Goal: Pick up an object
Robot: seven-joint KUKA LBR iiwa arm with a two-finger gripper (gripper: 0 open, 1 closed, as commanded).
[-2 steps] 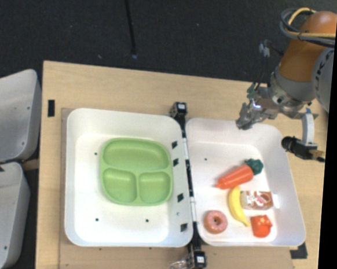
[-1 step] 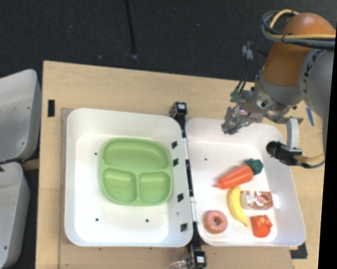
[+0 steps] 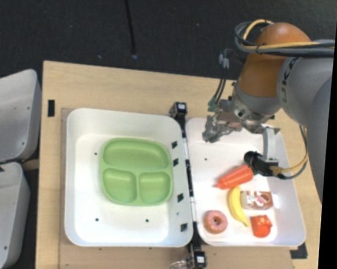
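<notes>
Gripper [image 3: 215, 129] hangs over bare bin floor, well apart from the carrot [image 3: 235, 177]; finger opening cannot be told, nothing seen held; risk: descending here closes on air, or clips the bin wall [image 3: 191, 162].

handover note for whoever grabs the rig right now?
Gripper: over the far-left corner of the right bin, nothing visible between its fingers.
Right bin holds: carrot, banana, donut, a small wrapped packet, a red piece. All lie toward the near side, apart from the gripper.
Left bin: green divided plate.
Done: nothing picked.
Left: choose an object, descend, grasp, lift.
</notes>
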